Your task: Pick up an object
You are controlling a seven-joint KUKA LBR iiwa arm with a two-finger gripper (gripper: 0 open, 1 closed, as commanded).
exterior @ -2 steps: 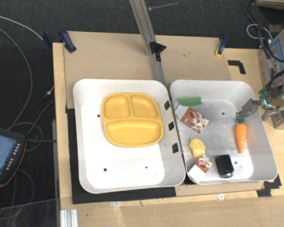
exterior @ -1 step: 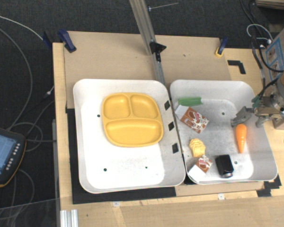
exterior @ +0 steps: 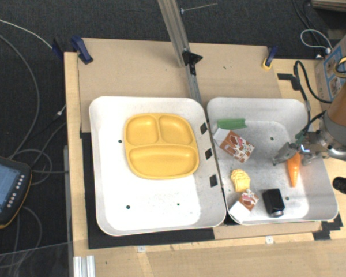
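My gripper (exterior: 296,156) is low over the right side of the right bin (exterior: 259,109), below the grey wrist at the view's right edge. Its two grey fingers are spread apart, so it is open. An orange carrot (exterior: 293,171) lies on the bin floor with its upper end between the fingers, and neither finger visibly touches it. Also in this bin are a green stick (exterior: 231,123), a red-and-white packet (exterior: 237,146), a yellow block (exterior: 240,179), a small red packet (exterior: 248,199) and a black box (exterior: 273,202).
The left bin (exterior: 104,172) holds a yellow divided plate (exterior: 160,145). A metal post (exterior: 179,33) slants up from between the bins. Cables (exterior: 303,79) hang near the arm at the right. A tablet (exterior: 6,186) lies off the bench at the left.
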